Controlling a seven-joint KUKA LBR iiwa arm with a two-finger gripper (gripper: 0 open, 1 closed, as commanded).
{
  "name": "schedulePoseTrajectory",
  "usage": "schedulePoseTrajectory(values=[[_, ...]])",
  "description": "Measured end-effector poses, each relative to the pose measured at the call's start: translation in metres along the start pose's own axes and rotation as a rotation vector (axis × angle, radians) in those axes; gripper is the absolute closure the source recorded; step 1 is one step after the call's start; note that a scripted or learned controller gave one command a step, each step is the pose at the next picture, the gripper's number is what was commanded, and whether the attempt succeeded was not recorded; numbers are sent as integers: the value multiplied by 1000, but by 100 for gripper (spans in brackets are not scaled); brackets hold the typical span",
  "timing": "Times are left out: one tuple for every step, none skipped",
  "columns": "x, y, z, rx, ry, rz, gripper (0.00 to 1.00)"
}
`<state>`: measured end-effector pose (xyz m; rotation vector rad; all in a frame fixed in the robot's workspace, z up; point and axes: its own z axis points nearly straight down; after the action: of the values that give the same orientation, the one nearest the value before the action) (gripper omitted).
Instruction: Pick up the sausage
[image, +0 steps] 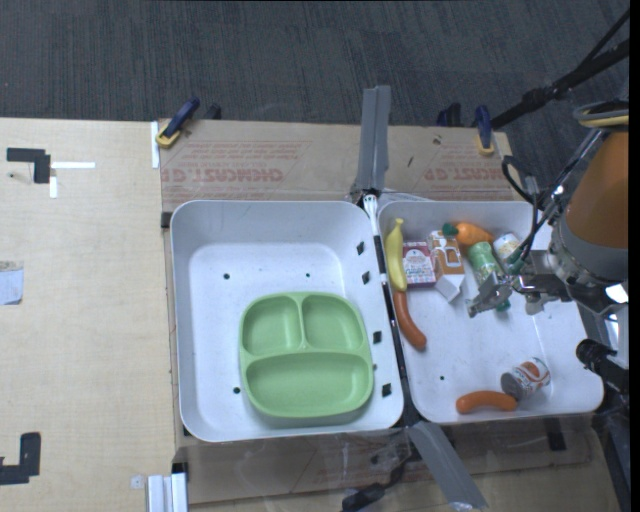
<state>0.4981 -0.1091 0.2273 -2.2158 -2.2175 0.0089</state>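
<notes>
While jaws (490, 297) hover over the right bin (560, 345) (spread unclear), sausage (409, 322) lies apart by the bin's left wall.

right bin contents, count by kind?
Sausages: 2, one by the divider, one at the near edge
Banana: 1
Carrot: 1
Green bottle: 1
Small boxes: 2
Can: 1
Total: 8

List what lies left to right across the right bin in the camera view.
Banana → long sausage → red carton → green bottle → gripper → can. A second sausage lies at the front.
</notes>
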Motion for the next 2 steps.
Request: schedulePoseTrajectory(values=[[16, -13, 140, -2, 1, 30, 0], [-9, 84, 139, -2, -1, 111, 0]])
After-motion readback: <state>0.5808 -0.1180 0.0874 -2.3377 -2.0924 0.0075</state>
